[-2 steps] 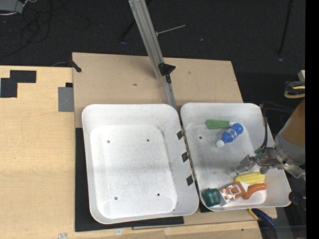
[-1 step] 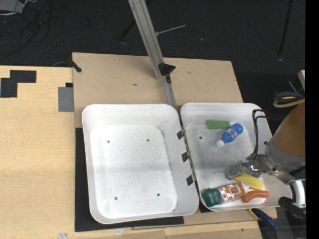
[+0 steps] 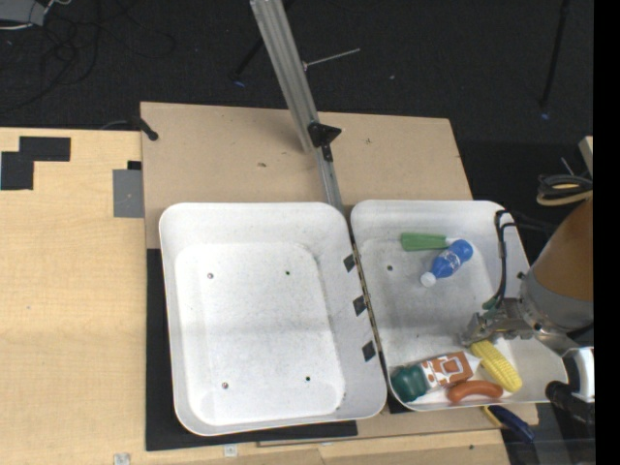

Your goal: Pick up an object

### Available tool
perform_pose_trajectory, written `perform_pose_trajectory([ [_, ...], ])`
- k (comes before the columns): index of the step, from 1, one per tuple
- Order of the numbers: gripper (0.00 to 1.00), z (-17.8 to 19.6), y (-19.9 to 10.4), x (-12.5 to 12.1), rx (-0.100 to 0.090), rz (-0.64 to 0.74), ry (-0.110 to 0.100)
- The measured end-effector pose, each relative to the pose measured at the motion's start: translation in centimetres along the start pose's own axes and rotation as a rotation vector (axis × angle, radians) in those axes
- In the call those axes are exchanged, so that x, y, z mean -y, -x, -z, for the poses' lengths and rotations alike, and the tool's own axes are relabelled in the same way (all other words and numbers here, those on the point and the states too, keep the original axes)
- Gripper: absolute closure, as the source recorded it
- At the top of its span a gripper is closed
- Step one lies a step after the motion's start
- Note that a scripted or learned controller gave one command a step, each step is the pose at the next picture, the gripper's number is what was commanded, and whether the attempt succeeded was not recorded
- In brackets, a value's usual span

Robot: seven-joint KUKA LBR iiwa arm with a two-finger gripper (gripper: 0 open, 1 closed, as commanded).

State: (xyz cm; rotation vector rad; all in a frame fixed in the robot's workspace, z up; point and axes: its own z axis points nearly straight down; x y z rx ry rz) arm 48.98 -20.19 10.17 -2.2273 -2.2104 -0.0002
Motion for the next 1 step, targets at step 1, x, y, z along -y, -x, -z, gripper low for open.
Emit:
perform_pose_trajectory([
  [1, 1.0, 5.31, 0.99, -0.57, 0.004, 0.007, 0.005],
])
